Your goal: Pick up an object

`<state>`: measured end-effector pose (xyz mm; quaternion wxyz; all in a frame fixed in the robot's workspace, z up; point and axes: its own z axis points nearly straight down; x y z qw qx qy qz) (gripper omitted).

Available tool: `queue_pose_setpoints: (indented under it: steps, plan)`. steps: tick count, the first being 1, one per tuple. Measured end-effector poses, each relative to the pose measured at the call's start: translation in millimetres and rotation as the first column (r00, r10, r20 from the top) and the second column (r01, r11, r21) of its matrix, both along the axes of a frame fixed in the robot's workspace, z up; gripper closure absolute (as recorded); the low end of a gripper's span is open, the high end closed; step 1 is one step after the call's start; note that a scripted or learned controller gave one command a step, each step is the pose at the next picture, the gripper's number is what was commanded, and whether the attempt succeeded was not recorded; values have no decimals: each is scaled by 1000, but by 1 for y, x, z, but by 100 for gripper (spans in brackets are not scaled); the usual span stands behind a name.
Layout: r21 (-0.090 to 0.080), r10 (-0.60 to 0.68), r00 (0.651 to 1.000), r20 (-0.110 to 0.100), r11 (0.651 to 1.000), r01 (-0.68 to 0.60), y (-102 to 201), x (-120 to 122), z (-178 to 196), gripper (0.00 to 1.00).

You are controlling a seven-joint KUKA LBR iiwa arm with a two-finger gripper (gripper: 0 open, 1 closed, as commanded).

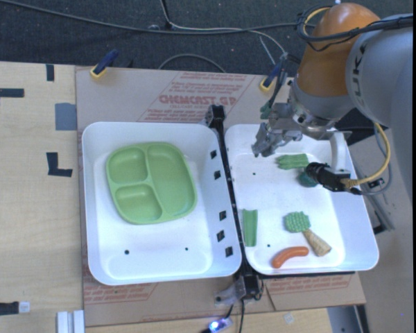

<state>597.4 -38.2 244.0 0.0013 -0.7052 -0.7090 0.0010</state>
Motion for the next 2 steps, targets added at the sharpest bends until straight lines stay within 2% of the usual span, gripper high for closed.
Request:
queue_pose_setpoints:
  steps: [1,2]
  plan:
    - [1,1,1000,1,1000,-1,60,-3,-5,100]
    - [1,1,1000,2,1000,-1,106,10,-7,100]
